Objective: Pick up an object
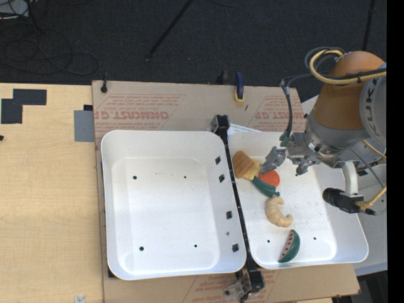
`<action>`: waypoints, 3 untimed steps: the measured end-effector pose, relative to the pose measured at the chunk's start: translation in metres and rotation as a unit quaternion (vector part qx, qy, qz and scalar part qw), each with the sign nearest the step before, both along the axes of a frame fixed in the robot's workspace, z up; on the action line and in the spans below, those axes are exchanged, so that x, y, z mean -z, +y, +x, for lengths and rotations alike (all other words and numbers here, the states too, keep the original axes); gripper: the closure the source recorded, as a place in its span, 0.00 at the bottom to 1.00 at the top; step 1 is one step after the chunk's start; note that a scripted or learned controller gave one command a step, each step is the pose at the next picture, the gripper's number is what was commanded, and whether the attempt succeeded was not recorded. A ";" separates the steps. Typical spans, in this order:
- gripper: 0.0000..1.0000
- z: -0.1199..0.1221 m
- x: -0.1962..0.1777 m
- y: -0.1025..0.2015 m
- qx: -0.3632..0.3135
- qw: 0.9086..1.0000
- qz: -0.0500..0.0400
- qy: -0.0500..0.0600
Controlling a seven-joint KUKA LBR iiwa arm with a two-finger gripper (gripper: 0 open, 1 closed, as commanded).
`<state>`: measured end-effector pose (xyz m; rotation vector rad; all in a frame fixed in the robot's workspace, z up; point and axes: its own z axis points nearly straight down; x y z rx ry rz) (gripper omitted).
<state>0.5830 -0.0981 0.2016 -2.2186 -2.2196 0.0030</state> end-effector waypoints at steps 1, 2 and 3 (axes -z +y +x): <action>0.00 -0.016 0.119 -0.004 0.001 1.000 0.000 0.002; 0.00 0.062 0.113 -0.066 -0.001 1.000 -0.003 -0.004; 0.00 0.019 0.115 0.000 -0.002 1.000 0.002 0.002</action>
